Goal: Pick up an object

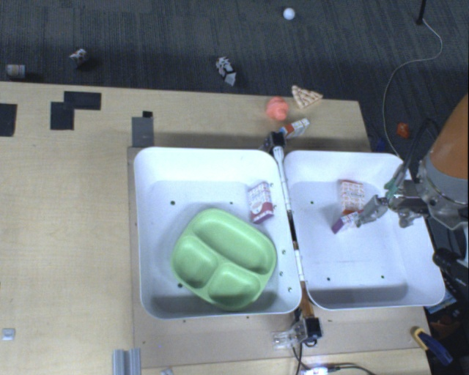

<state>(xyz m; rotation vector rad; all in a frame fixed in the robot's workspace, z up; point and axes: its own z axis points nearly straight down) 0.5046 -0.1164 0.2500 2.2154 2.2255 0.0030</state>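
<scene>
The bench (66,242) carries two shallow white bins side by side. The left bin (157,220) holds a green divided plate (223,258), which lies tilted against the bin's near slope with its three compartments facing up. Near the right wall of the same bin, a small red and white packet (260,201) rests just beyond the plate and apart from it.

The right bin (366,278) holds a second red and white packet (352,193), lying flat in the far half of the bin. A small purple object (341,223) lies just in front of this packet, close to the middle of the bin floor.

The arm (451,157) enters from the right edge, grey with an orange section above the wrist. The gripper (366,214) sits low over the right bin, its tip directed left toward the purple object. The tip appears to touch or nearly touch that object. Whether the gripper is spread or closed cannot be determined, and no item is visibly held.

On the bench beyond the bins lie a pink ball (277,108), a tan wedge (306,96) and a small tube (295,129). A white ball (289,13) lies on the dark floor past the bench.
</scene>
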